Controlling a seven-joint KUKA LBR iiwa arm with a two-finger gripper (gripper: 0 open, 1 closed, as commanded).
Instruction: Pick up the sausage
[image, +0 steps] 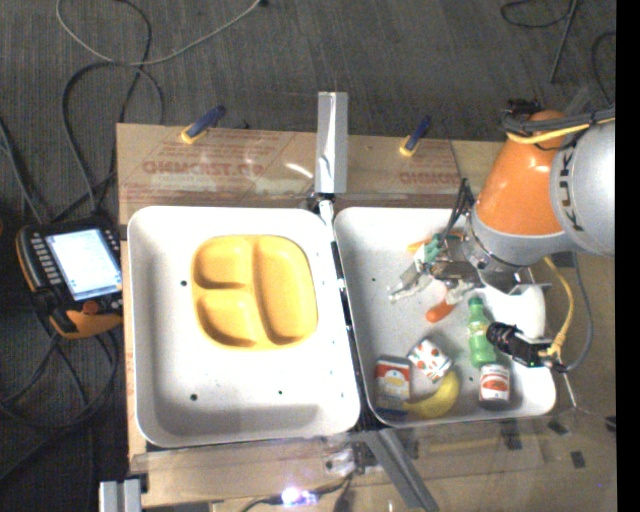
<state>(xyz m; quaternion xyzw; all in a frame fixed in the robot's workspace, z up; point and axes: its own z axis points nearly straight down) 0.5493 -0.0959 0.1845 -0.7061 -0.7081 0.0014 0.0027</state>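
Observation:
A small orange-red sausage (438, 311) lies on the floor of the right bin (375, 250), near its middle. My gripper (418, 281) hangs over that bin, just up and left of the sausage, at the end of the grey and orange arm (525, 205) that comes in from the right. Its metal fingers (402, 288) stand open, with nothing between them. The sausage is clear of the fingers and partly tucked under the wrist.
A green bottle (482, 335), a red sauce bottle (494, 383), a banana (436, 400) and two small cartons (393, 381) (430, 358) crowd the right bin's front. The left bin (160, 390) holds a yellow divided tray (255, 290). A teach pendant (75, 265) sits off the bench at left.

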